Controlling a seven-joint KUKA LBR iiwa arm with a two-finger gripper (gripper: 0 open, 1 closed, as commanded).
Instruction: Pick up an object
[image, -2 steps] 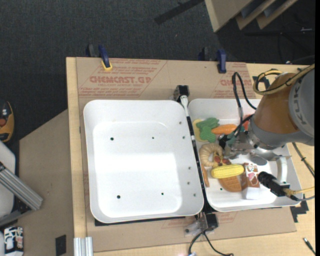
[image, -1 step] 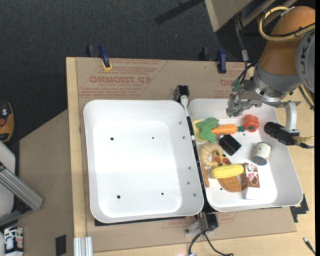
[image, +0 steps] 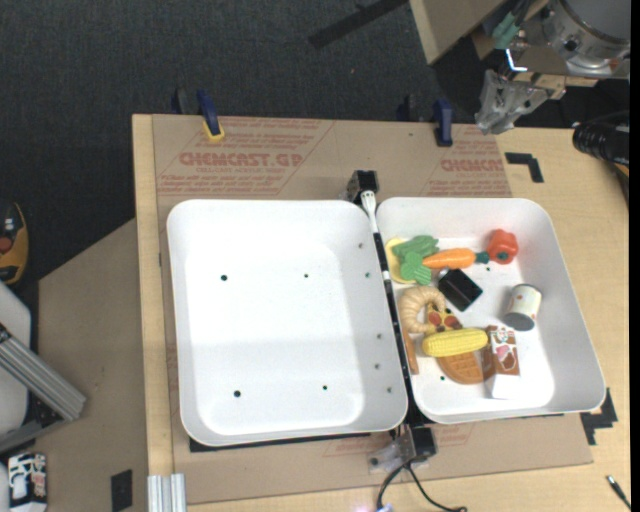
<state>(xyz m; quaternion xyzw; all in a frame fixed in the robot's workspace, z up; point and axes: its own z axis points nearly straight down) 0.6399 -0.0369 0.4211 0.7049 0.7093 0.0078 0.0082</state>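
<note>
Carton (image: 505, 362) in right bin (image: 575, 330)

White bins (image: 270, 420) hold an orange carrot (image: 448, 259), red tomato (image: 502, 245), yellow corn (image: 455, 343) and black block (image: 460, 289).

Two white bins sit side by side on a brown board. The left bin (image: 275, 320) has just a few dark dots on its floor. The right bin (image: 560, 300) holds all the toy stuff: a carrot (image: 448, 259) lying across a green leafy piece (image: 415, 249), a red pepper (image: 502, 245) toward the far right, a black block (image: 460, 289) just near of the carrot, a small grey can (image: 522, 303), a corn cob (image: 455, 343) resting on something brown, and a little carton (image: 505, 360) at the near side. The gripper (image: 500, 105) hangs up at the far right, beyond the bins and well apart from the toys. Two blue-and-yellow clamps (image: 210, 118) pin the board's far edge.
</note>
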